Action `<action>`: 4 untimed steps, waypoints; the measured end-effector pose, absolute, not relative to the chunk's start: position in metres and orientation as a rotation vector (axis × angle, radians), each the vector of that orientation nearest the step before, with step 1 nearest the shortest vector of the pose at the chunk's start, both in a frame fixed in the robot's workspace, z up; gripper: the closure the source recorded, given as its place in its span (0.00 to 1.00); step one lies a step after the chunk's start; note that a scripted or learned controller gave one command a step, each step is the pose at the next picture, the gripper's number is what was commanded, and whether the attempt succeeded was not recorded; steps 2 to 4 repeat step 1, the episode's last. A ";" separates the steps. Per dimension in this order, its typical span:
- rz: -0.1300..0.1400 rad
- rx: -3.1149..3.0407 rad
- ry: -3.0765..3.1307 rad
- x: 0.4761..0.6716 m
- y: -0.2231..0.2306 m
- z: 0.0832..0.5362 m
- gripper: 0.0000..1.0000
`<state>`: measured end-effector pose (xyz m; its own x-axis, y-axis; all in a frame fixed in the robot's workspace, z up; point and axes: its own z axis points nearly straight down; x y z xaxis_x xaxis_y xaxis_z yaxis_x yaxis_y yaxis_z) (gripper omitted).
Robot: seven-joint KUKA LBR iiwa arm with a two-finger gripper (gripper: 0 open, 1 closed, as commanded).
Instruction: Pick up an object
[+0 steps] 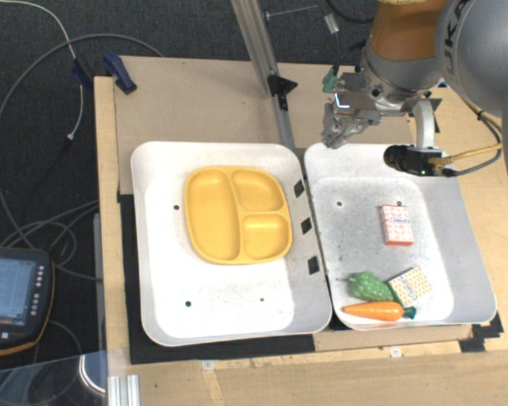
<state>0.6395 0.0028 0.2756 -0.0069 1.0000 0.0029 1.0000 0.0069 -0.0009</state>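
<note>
Hand (337,134) of grey arm hovers over right white bin's (356,227) far-left corner, finger state indiscernible, nothing visibly held; plastic orange carrot (372,311) lies at bin's near edge beside green toy (369,286).

Single fixed cam, high above wooden bench (195,83), looking down at slant, mid-distance; both shallow white bins fully framed.

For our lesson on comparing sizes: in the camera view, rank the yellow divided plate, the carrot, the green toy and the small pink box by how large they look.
1. yellow divided plate, by far
2. carrot
3. green toy and small pink box: they look too alike to rank.
</note>
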 end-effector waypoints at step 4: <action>0.003 -2.212 -2.224 0.630 0.051 0.256 1.00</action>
